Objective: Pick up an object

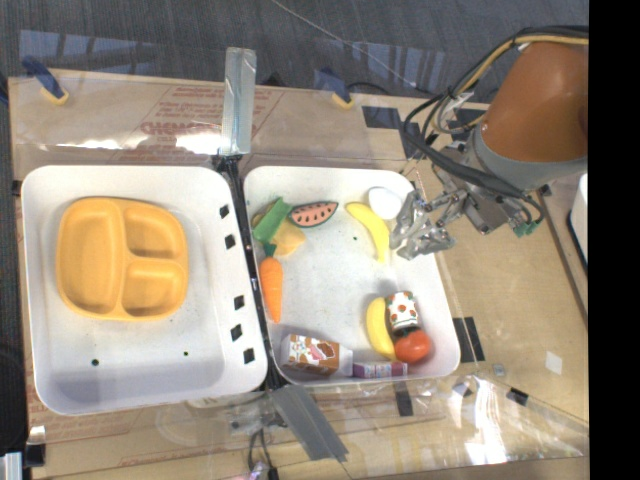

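My gripper (418,230) hangs over the right bin's (330,293) right rim, just right of a yellow banana (371,229) and a white egg-like piece (383,202). Nothing shows between its metal fingers. Along the bin's left side lie a watermelon slice (314,213), a green and yellow vegetable (274,229) and a carrot (271,287). At the front right sit a second banana (378,328), a small jar (402,311) and a red tomato (412,346). A brown packet (313,355) and a small purple box (379,369) lie by the front wall.
The left bin (50,368) holds a yellow divided plate (122,258). A grey tape strip (238,103) runs up from the seam between the bins. Cables (450,108) trail from the arm's wrist above the right bin's far corner.
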`<state>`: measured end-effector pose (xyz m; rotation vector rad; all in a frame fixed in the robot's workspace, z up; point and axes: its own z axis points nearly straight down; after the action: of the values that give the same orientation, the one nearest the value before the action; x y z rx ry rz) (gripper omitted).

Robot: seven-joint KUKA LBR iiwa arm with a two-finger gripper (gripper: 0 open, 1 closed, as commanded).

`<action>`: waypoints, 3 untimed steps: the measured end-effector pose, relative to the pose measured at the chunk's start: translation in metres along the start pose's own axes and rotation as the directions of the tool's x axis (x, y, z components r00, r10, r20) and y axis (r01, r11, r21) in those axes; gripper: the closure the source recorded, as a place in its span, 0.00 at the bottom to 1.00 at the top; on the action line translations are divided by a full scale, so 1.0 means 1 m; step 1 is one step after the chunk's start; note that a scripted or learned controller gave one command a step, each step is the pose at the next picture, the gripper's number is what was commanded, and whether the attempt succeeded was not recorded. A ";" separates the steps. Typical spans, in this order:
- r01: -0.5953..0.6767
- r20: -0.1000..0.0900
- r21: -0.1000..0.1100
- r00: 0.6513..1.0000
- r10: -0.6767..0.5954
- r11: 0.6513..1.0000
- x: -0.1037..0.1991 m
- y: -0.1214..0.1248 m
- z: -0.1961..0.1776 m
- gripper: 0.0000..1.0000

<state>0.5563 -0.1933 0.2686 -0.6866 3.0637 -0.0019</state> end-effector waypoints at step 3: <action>-0.153 0.000 -0.002 0.988 0.153 0.988 0.032 -0.001 0.176 0.00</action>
<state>0.5279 -0.2078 0.0921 -0.4494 3.1078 0.0012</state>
